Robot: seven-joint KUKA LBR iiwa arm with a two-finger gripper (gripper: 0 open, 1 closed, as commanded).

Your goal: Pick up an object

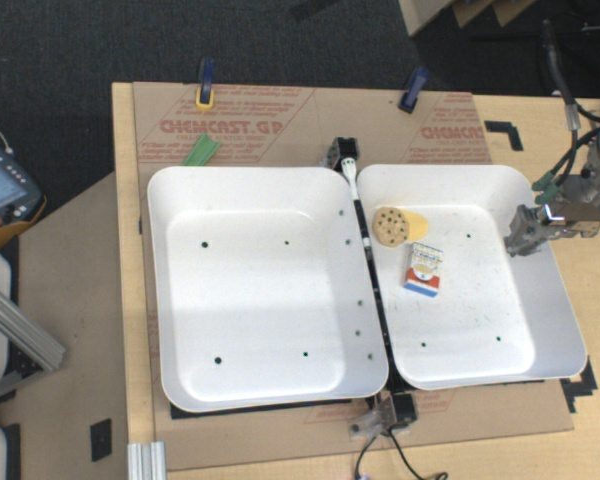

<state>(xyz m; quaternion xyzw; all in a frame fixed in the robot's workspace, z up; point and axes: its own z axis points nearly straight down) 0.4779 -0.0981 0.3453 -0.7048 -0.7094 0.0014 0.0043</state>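
So the landmark here is the right bin (540, 318), and everything below is placed off that. The gripper (528, 232) sits over the right bin's right-hand rim, roughly at the height of its upper half, with the grey wrist and some cables trailing off past the bin's outer edge. Honestly can't tell whether the claw is open or closed, it's just a blurry grey lump from this angle, and nothing visible is caught in it. The stuff to pick is all inside the right bin, in its upper left part: a round speckled cookie (387, 226) close to the bin's left wall, a yellow piece (418, 227) touching the cookie on the side away from that wall, and a small white box (424, 270) with blue and red print just below those two, nearer the bin's middle. All three lie well apart from the gripper, across the bin floor from it. The left bin (180, 298) butts right up against the right bin's left wall. A black clip (342, 152) sits at the top end of the seam where they meet. A cardboard sheet (280, 108) lies under the right bin and spreads past it, with a green scrap (201, 150) well off to the bin's upper left and two blue clamps (206, 74) (414, 87) along the cardboard's far edge.
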